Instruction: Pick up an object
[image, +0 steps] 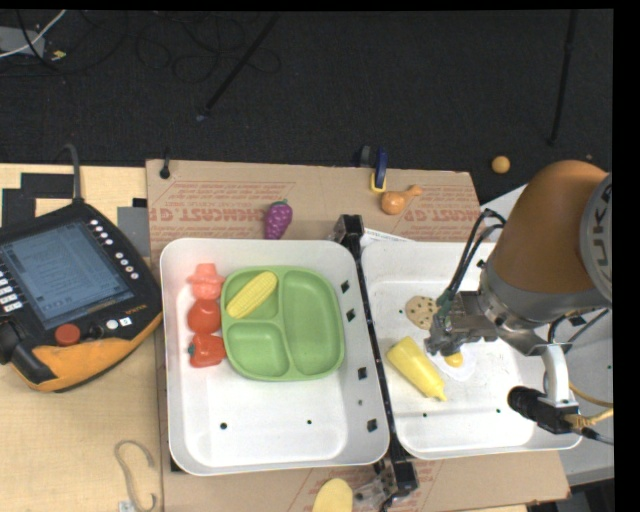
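Far off to the view's left of the gripper (445, 345), a teach pendant (70, 290) with a grey screen and an orange-and-black casing lies on the wooden bench top (60, 440). A brown cardboard sheet (220, 200) with red print lies beyond the gripper. On it, up and to the left of the gripper, is a purple grape toy (278, 218). More nearly straight beyond the gripper is an orange gourd-shaped toy (398, 199), with a blue-and-yellow clamp (378, 170) just beside it. A small orange ball (500, 164) rests on the dark floor, farther back and to the right. Nearer the camera and left of the gripper, a yellow rounded object (333, 494) sits at the frame's lower edge.
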